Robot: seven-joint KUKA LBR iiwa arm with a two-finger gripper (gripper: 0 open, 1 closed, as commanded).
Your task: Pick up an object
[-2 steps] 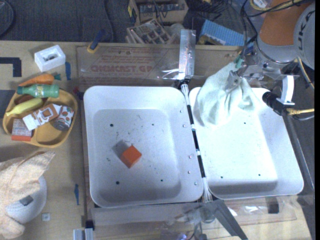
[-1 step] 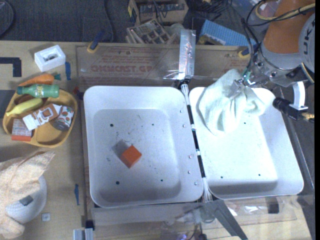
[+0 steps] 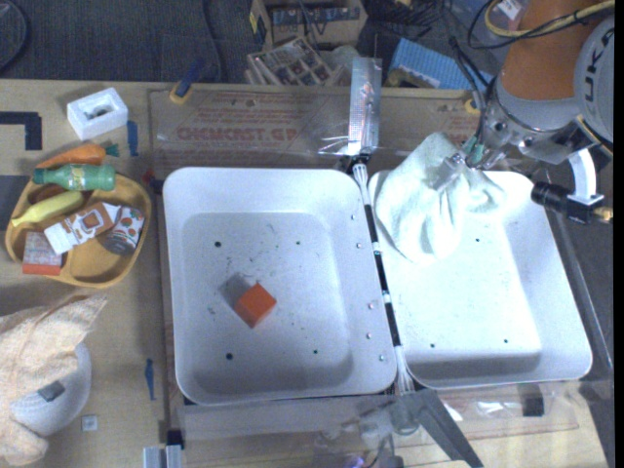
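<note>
Where bunched, cloth point(image 3: 429, 208) seemingly meets hand point(image 3: 458, 164).

A yellow bowl point(image 3: 93, 266) of toy groceries sits left of the bins, above a beige cloth point(image 3: 44, 344).

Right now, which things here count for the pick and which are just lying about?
In play:
white cloth, bunched at the gripper in the right bin
orange block in the left bin

Lying about:
yellow bowl of toy food
green bottle
small white box
beige towel
</note>
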